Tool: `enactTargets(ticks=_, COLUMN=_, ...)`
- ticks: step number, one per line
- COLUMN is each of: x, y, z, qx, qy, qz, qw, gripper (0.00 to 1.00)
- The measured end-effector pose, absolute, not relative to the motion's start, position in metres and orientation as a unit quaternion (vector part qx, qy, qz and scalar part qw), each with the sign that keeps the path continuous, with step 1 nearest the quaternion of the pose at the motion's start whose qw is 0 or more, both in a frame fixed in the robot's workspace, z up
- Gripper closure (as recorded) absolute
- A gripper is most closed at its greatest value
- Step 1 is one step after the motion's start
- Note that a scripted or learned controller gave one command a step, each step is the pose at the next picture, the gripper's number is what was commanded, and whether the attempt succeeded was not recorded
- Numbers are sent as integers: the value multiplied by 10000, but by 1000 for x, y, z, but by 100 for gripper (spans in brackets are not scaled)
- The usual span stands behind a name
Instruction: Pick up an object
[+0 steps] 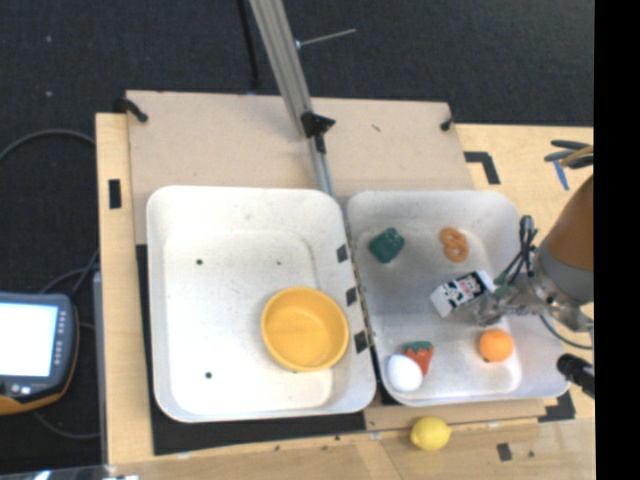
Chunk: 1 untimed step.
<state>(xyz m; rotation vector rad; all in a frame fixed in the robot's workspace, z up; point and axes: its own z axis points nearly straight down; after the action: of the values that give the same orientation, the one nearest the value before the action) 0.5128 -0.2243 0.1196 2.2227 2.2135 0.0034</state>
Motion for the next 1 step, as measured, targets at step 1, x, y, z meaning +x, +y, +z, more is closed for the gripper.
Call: enactTargets(ticks=1, x=512, y=-227, z=163, qx=7067, qy=7075, qz=16, qw=31, gripper=100)
